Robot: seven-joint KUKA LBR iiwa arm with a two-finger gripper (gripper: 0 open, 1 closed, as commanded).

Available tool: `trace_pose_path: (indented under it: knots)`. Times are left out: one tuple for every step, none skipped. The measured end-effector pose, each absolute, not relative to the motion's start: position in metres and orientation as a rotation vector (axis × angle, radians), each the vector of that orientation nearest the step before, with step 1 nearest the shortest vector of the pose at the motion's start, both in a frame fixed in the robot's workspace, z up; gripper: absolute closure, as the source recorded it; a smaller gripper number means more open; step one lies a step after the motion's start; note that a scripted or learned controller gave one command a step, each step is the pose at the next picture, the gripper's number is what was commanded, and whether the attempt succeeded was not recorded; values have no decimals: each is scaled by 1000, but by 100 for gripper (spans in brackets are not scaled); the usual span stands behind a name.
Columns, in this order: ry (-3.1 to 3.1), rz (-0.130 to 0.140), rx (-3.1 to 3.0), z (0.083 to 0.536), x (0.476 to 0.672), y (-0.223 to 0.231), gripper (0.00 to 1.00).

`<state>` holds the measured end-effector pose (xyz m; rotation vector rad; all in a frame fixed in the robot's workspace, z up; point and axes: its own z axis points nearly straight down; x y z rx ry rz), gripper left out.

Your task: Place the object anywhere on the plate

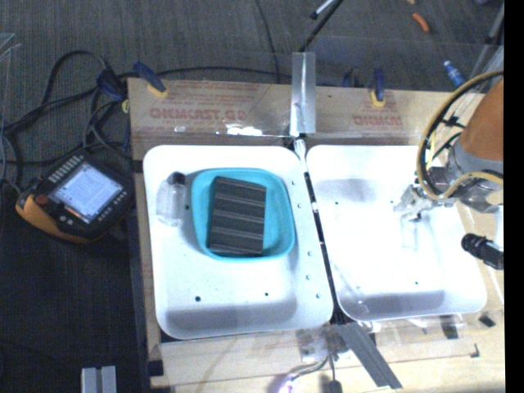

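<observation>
Read as the end of the place step, or possibly the start of a new pick; hard to call from one frame.

- Found the dark ribbed block point(237, 216) lying flat on the blue plate point(199, 188), left bin point(229, 301), centre-left of frame. Sat fully inside the plate rim, long side running top to bottom, slightly skewed.
- Spotted a small clear bottle with a black cap point(171, 199) just beside the plate's left edge, on the bin floor, not on the plate. Couldn't tell whether it touched the rim.
- Saw the gripper point(415, 205) over the right bin point(385, 285), right of frame, well apart from the plate and both items. Nothing visible in it. Couldn't tell whether it was released or clenched: too small and blurred against the white bin.
- Arm point(483, 137) entered from the right edge, with the orange band at the frame border.

Judgement: if the block was the object, task looked done, with nothing left but clearing out. If the bottle was the object, nothing was done yet. Next move would then call for a long traverse leftward across the divider, a descent beside the plate rim, and a grasp on a clear, round, likely slippery body lying close to the bin wall. Risked nudging the plate or rolling the bottle.
</observation>
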<state>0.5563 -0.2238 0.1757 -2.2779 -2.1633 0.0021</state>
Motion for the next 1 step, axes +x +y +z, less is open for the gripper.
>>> trace_pose_path:
  knots:
    - [-2163, 2, -2278, 176, 556, -224, 0]
